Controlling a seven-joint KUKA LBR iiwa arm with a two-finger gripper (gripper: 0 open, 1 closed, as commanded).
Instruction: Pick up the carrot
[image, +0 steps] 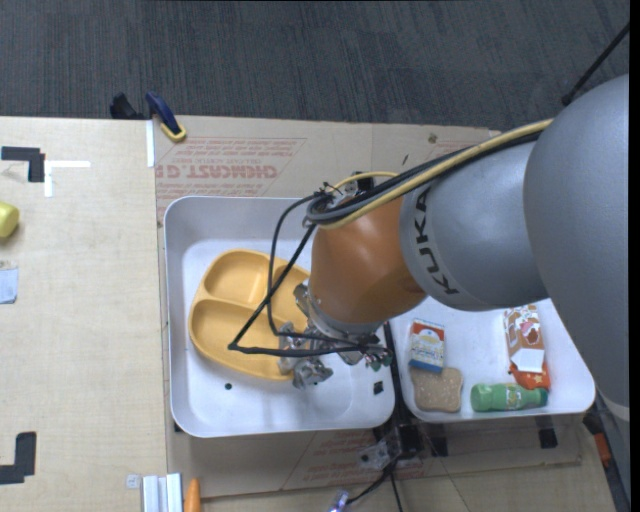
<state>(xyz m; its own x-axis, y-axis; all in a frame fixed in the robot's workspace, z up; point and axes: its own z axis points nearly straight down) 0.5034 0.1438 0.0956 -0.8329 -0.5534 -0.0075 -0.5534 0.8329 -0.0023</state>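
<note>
My gripper (311, 370) is down in the left bin (200, 405), at the near right edge of a yellow divided plate (232, 312). The orange wrist band (362, 265) and the grey arm cover the right half of that bin and part of the plate. Black cables loop from the wrist across the plate. What lies under the gripper is hidden by the wrist.
The right bin (575, 385) holds a small carton (427, 346), a bread slice (438, 390), a green bottle (508, 397) and a red-and-white packet (525, 345). A yellow object (6, 220) lies at the bench's far left. A blue clip (165, 116) sits behind the left bin.
</note>
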